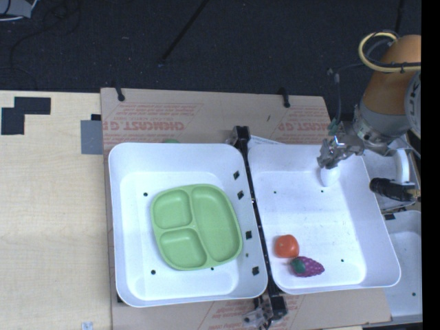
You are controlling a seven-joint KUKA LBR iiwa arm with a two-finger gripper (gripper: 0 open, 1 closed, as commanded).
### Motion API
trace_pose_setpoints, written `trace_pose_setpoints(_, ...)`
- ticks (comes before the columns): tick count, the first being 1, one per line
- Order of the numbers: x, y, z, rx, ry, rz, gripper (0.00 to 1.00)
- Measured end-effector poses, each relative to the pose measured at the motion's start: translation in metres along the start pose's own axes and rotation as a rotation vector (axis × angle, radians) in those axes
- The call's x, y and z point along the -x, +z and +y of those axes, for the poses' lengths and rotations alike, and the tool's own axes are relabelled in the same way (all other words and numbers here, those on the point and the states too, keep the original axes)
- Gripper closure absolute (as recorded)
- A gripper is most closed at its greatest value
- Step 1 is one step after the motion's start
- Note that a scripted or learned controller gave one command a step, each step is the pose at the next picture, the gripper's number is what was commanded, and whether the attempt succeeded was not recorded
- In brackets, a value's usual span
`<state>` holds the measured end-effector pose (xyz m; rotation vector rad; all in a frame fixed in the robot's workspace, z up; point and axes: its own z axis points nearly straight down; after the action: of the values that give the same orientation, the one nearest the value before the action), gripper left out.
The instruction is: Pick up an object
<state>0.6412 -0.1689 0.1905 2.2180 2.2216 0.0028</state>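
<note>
Dark carpeted floor [206, 33] seen beyond the bench, black cables [185, 23] trailed across it, pale wood benchtop [48, 218] at left marked with black and grey patches [89, 136], brown printed cardboard sheet [199, 119] laid under the bins, even overhead lighting

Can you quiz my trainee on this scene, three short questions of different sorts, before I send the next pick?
1. True or false: the green divided plate lies in the left bin.
2. Which lies nearer the front rim of the right bin: A, the orange toy, or B, the purple grape toy?
3. Fill in: the gripper hangs over the right bin's ____ corner, far-right or near-left.

Key: 1 true; 2 B; 3 far-right.
</note>
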Motion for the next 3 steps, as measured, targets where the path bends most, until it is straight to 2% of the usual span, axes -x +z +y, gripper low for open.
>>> trace_pose_setpoints(1, 0.001, -0.024, 0.0, -0.002, 0.0, 0.0, 1.0)
trace_pose_setpoints(2, -0.042, -0.035, -0.019, -0.006, -0.002, 0.003, 1.0)
trace_pose_setpoints(3, -0.083, -0.029, -0.044, -0.008, -0.001, 0.003, 1.0)
